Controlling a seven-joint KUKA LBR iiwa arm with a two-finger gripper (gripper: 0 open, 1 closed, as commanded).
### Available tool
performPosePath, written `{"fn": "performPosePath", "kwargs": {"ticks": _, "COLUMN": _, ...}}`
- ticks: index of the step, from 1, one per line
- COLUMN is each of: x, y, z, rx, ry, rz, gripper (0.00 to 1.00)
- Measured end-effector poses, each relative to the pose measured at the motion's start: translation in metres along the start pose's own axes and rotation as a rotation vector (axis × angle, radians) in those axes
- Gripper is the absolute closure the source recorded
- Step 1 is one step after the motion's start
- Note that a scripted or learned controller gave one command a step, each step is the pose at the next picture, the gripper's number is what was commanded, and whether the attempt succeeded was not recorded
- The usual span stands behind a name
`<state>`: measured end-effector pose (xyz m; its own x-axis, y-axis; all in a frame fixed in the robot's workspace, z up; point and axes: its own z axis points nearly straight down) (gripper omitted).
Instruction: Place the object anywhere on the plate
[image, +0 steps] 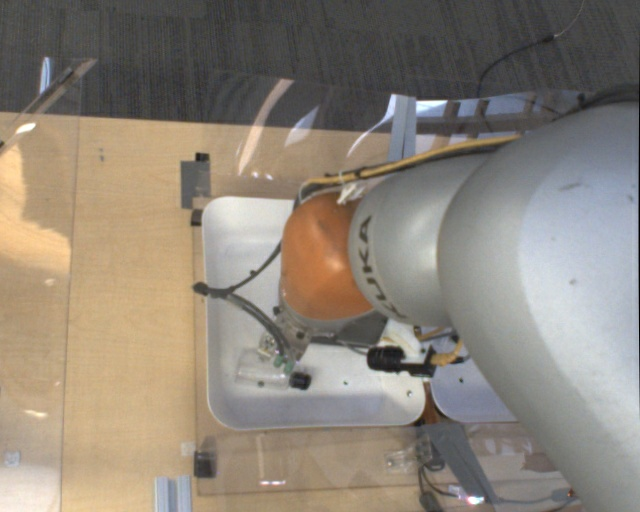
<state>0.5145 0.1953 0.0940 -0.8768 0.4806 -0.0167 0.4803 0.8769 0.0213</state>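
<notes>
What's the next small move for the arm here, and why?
Probably a short straight lift. The gripper sits low in the left bin, by its near-left corner, with the arm covering most of the bin. Whether it holds an object can't be told from here, and rising would expose the fingertips and the bin floor before any carry.

Part of the brand name, the letters "UKA", can be read on the grey arm (400, 262), beside its orange band (315, 262).
</notes>
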Motion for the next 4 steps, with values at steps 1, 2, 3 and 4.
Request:
{"fn": "performPosePath", "kwargs": {"ticks": 1, "x": -0.059, "y": 0.079, "z": 0.004, "rx": 0.003, "ry": 0.003, "rz": -0.134, "gripper": 1.00}}
{"fn": "performPosePath", "kwargs": {"ticks": 2, "x": -0.001, "y": 0.048, "z": 0.001, "rx": 0.001, "ry": 0.002, "rz": -0.339, "gripper": 1.00}}
{"fn": "performPosePath", "kwargs": {"ticks": 3, "x": -0.026, "y": 0.033, "z": -0.029, "rx": 0.007, "ry": 0.015, "rz": -0.784, "gripper": 1.00}}
{"fn": "performPosePath", "kwargs": {"ticks": 4, "x": -0.120, "y": 0.090, "z": 0.006, "rx": 0.002, "ry": 0.009, "rz": -1.136, "gripper": 1.00}}
